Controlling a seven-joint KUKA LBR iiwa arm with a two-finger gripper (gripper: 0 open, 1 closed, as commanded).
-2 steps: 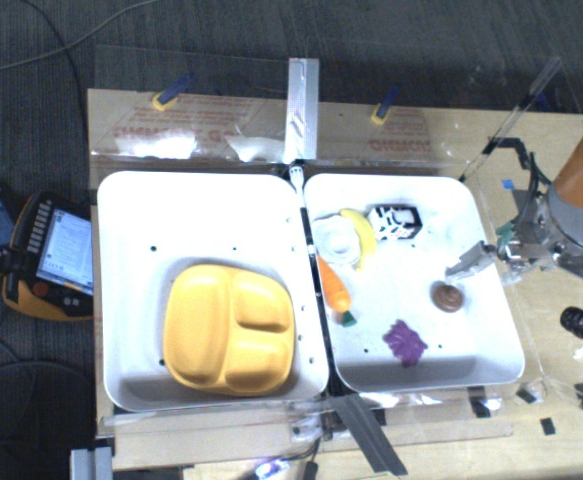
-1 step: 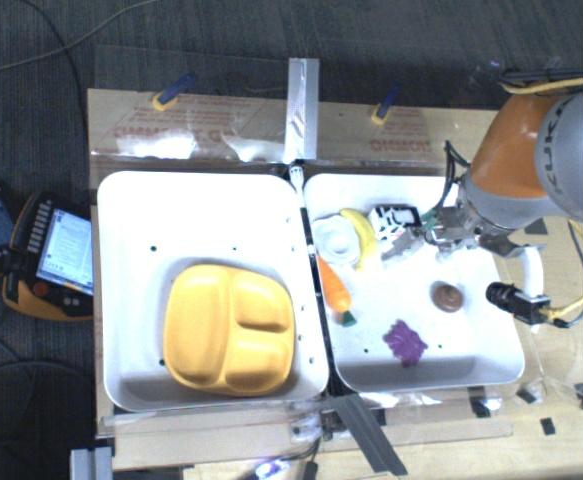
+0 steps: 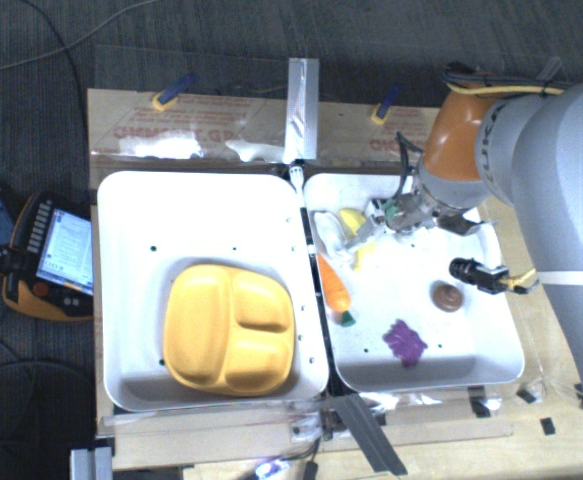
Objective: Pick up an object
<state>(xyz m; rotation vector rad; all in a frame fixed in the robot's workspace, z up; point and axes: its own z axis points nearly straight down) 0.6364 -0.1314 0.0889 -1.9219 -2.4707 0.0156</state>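
Camera view shows the gripper (image 3: 363,230) low in the right bin (image 3: 491,368), near its upper-left corner; whether its jaws are wide or closed cannot be told. A yellow object (image 3: 350,222) lies right at the jaws. Just below them sits an orange carrot (image 3: 333,287). Farther below-right are a purple piece (image 3: 404,341) and a brown round item (image 3: 447,295). Well left, a yellow tray (image 3: 230,328) sits in the left bin (image 3: 131,218).

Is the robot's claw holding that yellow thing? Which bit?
Can't tell. The gripper sits right at the yellow thing in the right bin, but any hold is hidden.
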